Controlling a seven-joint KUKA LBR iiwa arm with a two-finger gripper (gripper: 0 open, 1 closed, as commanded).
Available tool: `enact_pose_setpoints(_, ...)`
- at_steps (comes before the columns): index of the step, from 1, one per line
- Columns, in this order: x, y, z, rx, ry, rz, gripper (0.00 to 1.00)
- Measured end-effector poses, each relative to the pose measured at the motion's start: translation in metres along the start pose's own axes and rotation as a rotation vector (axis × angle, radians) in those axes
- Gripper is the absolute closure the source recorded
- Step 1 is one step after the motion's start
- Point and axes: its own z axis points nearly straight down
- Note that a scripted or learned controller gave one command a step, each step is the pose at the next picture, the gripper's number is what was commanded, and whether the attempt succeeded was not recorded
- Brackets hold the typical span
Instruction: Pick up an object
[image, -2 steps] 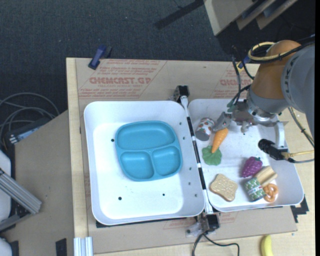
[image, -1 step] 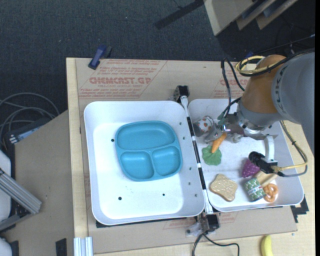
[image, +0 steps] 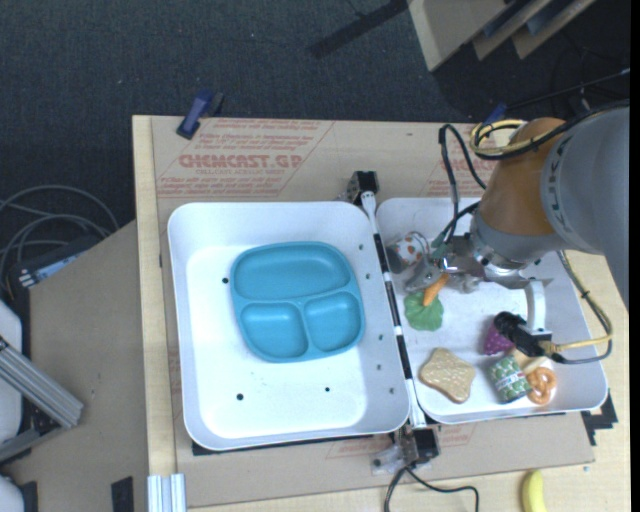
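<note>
Left of centre: shallow white left bin (image: 200, 300), holding a light-blue three-compartment plastic tray (image: 297, 299). Beneath both bins, brown cardboard sheet with red lettering (image: 240, 150) on a pale bench; dark carpet beyond. Right bin (image: 585, 385) partly covered by the grey arm with orange band (image: 530, 185), reaching in from the right. Gripper (image: 432, 268) low over orange carrot-shaped toy (image: 433, 292) and green leafy toy (image: 424, 313); grip state hard to tell. Nearer edge: tan toast-shaped toy (image: 446, 374), purple toy (image: 497, 338).

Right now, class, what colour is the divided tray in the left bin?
Light blue tray, seen clearly in the camera view.
</note>
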Motion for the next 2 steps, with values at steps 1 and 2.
enact_pose_setpoints(1,0.0,0.0,-0.01,-0.002,0.0,0.001,1.0)
enact_pose_setpoints(2,0.078,-0.048,-0.13,-0.004,0.0,-0.002,1.0)
